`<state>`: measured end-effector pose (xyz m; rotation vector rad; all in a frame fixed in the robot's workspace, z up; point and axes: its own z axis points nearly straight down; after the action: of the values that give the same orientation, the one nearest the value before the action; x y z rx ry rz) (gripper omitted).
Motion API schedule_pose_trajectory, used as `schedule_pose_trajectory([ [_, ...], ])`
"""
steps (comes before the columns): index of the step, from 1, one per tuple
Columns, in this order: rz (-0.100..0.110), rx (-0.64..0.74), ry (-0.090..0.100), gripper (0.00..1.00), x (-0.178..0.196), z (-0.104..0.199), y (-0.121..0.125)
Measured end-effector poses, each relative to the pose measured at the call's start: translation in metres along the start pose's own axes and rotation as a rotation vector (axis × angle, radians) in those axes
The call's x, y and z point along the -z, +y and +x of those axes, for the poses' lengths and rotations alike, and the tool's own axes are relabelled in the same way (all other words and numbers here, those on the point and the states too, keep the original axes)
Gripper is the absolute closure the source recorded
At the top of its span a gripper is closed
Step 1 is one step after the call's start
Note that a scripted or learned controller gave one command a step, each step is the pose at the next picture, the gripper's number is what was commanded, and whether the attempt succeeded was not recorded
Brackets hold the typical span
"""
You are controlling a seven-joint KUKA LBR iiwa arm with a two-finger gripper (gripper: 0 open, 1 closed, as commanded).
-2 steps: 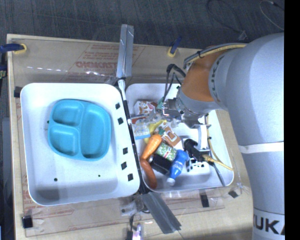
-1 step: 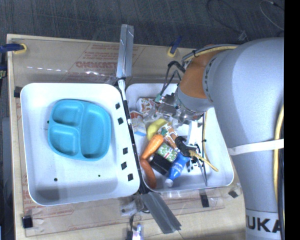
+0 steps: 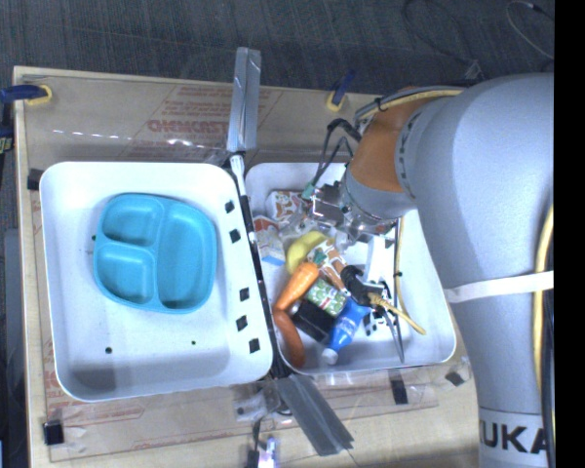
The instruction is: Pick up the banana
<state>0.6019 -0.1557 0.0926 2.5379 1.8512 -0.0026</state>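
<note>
At the near edge of the bench (image 3: 39,398), metal clamp pieces (image 3: 307,412) sit below the seam between the two bins. Just above them, the right bin (image 3: 431,344) holds a crowded heap. Nearest in that heap lie a reddish sausage-like piece (image 3: 289,337) and a blue bottle (image 3: 345,330), with a dark box (image 3: 321,312) touching the bottle's left side. An orange carrot (image 3: 297,286) leans against the box, tilted up to the right. A thin yellow stick (image 3: 402,315) lies to the right of the bottle.

The banana (image 3: 303,250) lies further back in the right bin, just above the carrot's upper end and close to the bin's left wall. It is pale yellow and partly covered by the things around it. A crumpled wrapper (image 3: 283,206) sits behind it, near the bin's far-left corner.

The gripper (image 3: 333,224) hangs over the heap, just right of the banana; whether its claw is wide or narrow cannot be told, and nothing is seen between its fingers. The grey arm (image 3: 492,193) with its orange band (image 3: 375,159) fills the right side.

The left bin (image 3: 68,359) carries a blue divided tray (image 3: 156,252), lying flat towards its far-left part.
</note>
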Motion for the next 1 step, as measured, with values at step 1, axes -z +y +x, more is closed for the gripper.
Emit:
schedule_pose_trajectory([
  [1,0.003,0.005,0.001,1.0,0.0095,0.0006,-0.0002],
])
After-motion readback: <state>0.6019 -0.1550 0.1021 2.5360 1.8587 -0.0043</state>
